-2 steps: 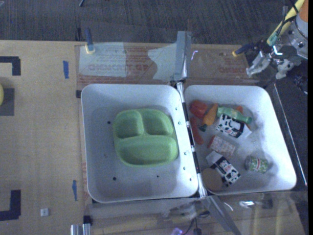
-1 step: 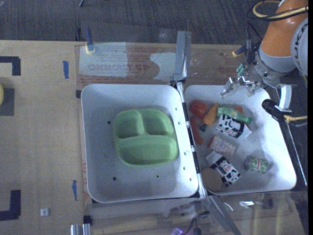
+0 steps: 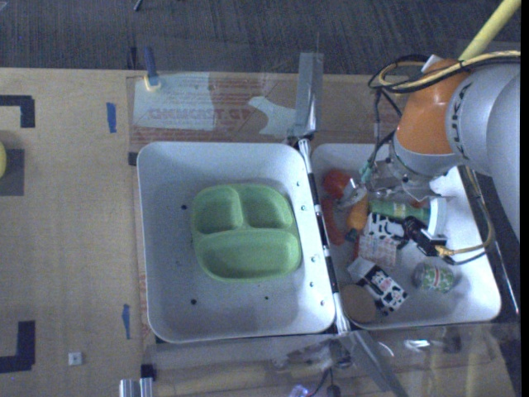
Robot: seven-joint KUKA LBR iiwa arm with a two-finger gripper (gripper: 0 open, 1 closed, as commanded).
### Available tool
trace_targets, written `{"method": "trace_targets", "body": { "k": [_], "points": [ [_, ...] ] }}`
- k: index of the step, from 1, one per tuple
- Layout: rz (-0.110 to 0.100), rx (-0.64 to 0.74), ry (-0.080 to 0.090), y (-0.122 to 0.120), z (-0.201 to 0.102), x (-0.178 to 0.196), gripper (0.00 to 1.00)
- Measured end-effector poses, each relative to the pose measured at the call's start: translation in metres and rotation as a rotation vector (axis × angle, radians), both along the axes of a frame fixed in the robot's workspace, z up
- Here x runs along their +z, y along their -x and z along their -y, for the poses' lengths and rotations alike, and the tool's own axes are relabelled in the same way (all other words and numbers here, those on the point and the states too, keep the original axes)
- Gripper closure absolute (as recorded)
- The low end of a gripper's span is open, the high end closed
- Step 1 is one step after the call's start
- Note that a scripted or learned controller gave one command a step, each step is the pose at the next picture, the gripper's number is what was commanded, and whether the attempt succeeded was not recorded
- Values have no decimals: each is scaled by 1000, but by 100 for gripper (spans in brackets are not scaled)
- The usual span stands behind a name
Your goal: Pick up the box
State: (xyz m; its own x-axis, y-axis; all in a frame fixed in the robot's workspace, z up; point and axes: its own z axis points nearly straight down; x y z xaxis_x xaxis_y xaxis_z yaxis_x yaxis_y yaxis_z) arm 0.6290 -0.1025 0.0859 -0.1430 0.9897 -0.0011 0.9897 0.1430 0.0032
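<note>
the wooden bench (image 3: 66, 246) carries blue tape marks and black squares, with dark carpet (image 3: 248, 11) across the top of the frame. the left bin (image 3: 157, 180) holds a green divided tray (image 3: 245, 231). in the right bin (image 3: 479, 300), the gripper (image 3: 388, 190) hangs low over clutter; its grip cannot be told. the box (image 3: 386, 236), black-and-white patterned, lies just below it.

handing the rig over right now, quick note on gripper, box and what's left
Gripper: low over the right bin; I cannot tell what it grips, if anything.
Box: black-and-white patterned, lying in the right bin's near part among other clutter, a green can to its right.
Left bin: holds a green divided tray.
Done: nothing visibly lifted.
Left: grasp the box and raise it.
</note>
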Motion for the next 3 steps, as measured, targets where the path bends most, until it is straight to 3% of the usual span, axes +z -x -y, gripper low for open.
{"method": "trace_targets", "body": {
  "k": [1, 2, 3],
  "points": [
    [-5, -154, -2, 94, 0, 57, 0],
    [-2, -150, 0, 85, -27, 186, 0],
    [-6, -226, -1, 74, 34, 134, 0]
  ]
}}
